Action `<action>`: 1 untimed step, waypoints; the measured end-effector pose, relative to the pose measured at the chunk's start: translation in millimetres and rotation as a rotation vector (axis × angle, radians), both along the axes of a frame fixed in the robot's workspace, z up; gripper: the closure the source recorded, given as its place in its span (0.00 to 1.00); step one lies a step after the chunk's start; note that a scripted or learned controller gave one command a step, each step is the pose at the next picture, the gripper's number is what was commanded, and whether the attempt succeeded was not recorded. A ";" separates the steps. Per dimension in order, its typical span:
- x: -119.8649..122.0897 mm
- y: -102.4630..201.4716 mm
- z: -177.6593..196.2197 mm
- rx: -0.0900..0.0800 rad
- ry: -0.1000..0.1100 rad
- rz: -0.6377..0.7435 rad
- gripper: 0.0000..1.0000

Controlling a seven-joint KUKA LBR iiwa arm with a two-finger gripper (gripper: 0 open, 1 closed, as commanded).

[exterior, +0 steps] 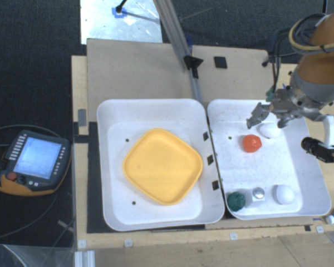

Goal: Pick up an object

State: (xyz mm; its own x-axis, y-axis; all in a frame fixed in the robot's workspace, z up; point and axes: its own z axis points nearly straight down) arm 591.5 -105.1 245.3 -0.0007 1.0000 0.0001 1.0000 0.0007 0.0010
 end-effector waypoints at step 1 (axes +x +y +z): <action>7.7 5.1 -48.5 0.000 0.004 0.000 0.00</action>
